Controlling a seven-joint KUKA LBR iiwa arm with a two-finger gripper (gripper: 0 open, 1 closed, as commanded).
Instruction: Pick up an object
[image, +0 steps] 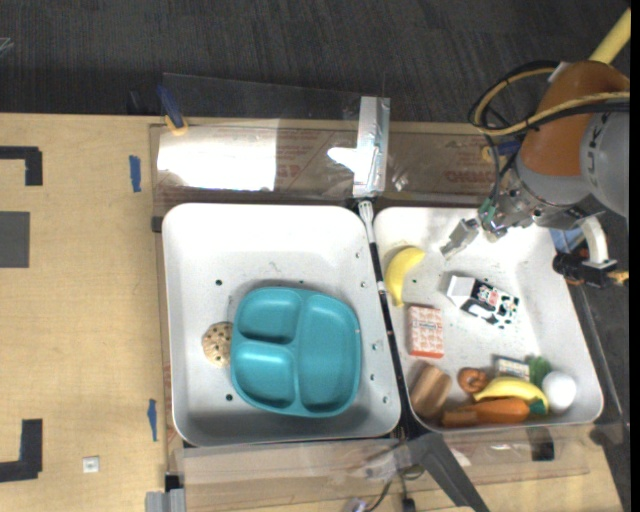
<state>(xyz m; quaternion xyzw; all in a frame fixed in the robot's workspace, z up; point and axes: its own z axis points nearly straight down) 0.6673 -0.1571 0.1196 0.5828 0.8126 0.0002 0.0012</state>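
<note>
My gripper (472, 229) hangs over the back of the right bin (580, 330), with nothing visibly in it. A yellow banana-shaped toy (402, 270) lies just to its left and lower, against the bin's left wall. A small black-and-white box (484, 299) sits below the gripper. Left of that box lies a pink card box (426, 331). Several toy foods crowd the bin's front edge: a brown loaf (430, 390), a yellow banana (510, 390), an orange carrot (490, 411) and a white egg (560, 390).
The left bin (190, 260) holds a teal divided plate (297, 348) with a speckled cookie (216, 342) beside its left edge. A clear plastic sheet (270, 155) stands behind the bins. The arm's orange band (565, 105) and yellow cable loom at the upper right.
</note>
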